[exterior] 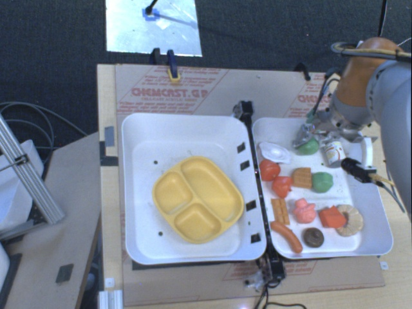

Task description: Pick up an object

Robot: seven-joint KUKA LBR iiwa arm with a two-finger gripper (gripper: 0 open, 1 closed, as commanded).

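Glossy yellow plastic tray (197,199) in smooth white plastic bin (138,137) on matt cardboard-like board (193,85)

A small green object (308,147), rounded and smooth, lies at the upper middle of the right bin (380,237), in the frame's upper right. It sits flat on the bin floor, just right of a white shell-like piece (273,151) and left of a small can (333,153).

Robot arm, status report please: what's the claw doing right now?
Gripper down in right bin, top end. Fingers on green piece; grip unconfirmed. Small can and white shell-like piece close by.
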